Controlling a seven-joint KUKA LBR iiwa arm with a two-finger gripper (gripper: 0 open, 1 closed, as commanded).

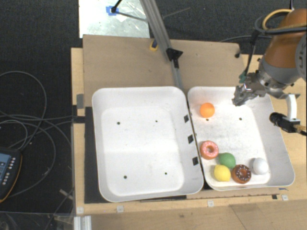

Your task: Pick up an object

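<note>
From the overhead camera view, the gripper (240, 98) hangs over the far end of the right bin (276, 143), carrying nothing; whether its fingers are spread or pressed together, I cannot tell. The orange ball (207, 109) sits just to its left, apart from it. Looks like the approach step; next it needs to shift left and descend.
</note>
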